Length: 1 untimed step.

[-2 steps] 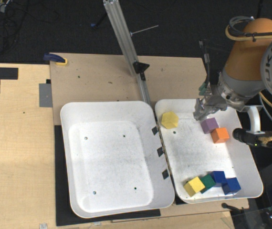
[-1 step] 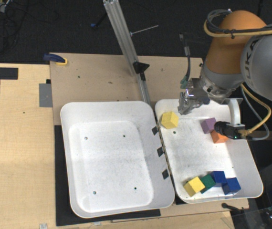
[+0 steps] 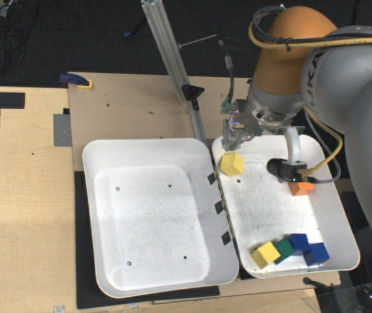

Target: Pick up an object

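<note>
The gripper (image 3: 238,137) is seen at the far left corner of the right bin (image 3: 342,240), hanging from the grey arm (image 3: 342,77) with its orange band (image 3: 297,28). Directly below the gripper a yellow block (image 3: 232,164) is found. Whether the block is between the fingers or only lies on the bin floor beneath them cannot be told, and how far the gripper is open cannot be told either, because this part is small and crowded with cables.

Other things are placed in the same bin. An orange block (image 3: 301,188) lies to the right of the yellow block, well apart from it, and is partly covered by a black part of the arm's fittings (image 3: 282,169). At the near edge of the bin a group is formed by a second yellow block (image 3: 264,253), a green block (image 3: 284,248) and two blue blocks (image 3: 307,248), which touch one another.

The left bin (image 3: 94,155) stands just beside the right one. A slanted metal rail (image 3: 170,51) rises behind the bins, near the gripper. Both bins are carried by the wooden surface (image 3: 23,194).
</note>
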{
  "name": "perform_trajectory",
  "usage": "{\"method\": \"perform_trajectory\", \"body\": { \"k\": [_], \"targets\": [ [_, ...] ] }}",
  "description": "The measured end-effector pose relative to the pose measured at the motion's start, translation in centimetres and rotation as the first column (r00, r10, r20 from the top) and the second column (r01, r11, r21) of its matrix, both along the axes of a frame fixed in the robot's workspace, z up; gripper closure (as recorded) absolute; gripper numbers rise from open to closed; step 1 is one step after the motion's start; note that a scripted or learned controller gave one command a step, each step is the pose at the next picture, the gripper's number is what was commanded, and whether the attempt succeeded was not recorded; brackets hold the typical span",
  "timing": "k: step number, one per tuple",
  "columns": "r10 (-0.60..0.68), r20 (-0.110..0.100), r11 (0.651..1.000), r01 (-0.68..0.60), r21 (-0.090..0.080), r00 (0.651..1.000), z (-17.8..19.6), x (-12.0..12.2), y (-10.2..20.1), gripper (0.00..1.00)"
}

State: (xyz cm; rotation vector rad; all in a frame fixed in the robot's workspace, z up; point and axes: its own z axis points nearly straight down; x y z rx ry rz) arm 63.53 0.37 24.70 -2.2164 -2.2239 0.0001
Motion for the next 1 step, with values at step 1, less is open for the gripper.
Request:
{"method": "perform_trajectory", "body": {
  "k": [1],
  "targets": [
    [0.0, 0.0, 1.0, 0.0, 0.0, 1.0, 0.32, 1.21, 4.76, 1.0]
  ]
}}
